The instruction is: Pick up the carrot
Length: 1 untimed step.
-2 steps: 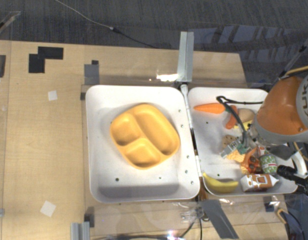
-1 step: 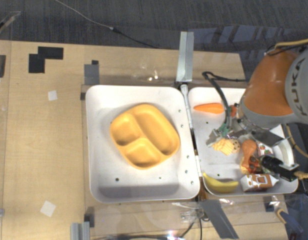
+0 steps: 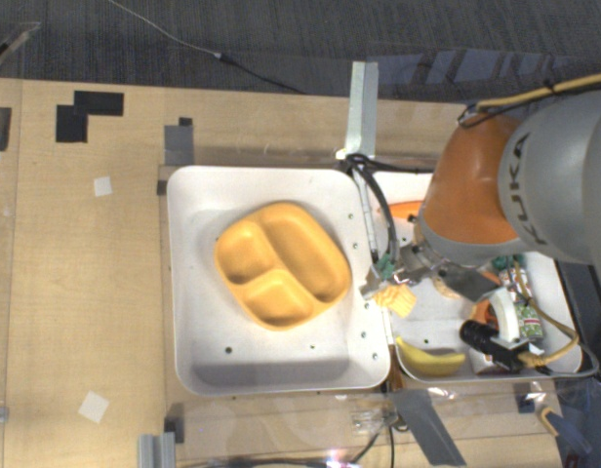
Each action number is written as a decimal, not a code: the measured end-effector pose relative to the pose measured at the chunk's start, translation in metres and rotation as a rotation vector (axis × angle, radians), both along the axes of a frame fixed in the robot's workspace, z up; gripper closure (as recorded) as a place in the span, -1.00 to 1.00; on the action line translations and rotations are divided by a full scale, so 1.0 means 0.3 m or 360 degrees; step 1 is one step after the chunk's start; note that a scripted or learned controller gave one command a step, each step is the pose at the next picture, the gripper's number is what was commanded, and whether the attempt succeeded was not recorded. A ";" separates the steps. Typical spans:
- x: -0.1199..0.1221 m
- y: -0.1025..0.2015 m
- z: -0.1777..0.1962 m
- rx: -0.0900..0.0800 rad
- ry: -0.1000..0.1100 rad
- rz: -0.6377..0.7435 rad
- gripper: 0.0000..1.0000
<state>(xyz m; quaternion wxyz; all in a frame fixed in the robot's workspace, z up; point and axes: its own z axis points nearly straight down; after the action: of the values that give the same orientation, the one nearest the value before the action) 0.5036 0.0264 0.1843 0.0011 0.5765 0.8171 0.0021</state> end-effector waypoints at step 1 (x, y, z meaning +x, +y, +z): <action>-0.055 0.287 0.000 0.0002 0.0003 -0.0094 1.00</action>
<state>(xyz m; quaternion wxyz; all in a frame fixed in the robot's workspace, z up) 0.4871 0.1126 0.1842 0.0000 0.6003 0.7998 0.0022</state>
